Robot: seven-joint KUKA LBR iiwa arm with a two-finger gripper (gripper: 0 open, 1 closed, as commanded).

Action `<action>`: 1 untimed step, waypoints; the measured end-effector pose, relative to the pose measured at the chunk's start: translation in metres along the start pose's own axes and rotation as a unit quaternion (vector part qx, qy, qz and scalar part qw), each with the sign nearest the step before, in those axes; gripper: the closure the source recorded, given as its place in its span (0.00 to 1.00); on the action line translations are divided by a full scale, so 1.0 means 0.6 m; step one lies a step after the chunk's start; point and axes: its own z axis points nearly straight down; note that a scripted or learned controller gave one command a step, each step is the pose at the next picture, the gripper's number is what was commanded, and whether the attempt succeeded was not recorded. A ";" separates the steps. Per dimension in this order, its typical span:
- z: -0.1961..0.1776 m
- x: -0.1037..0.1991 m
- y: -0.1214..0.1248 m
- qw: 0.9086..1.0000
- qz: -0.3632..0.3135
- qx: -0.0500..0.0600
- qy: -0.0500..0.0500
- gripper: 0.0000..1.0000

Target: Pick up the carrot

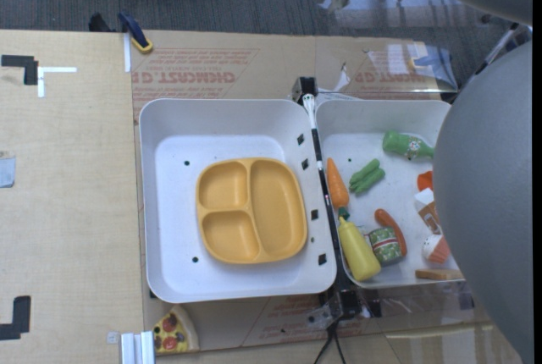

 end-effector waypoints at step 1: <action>-0.016 0.000 0.003 1.000 0.002 0.000 0.001 1.00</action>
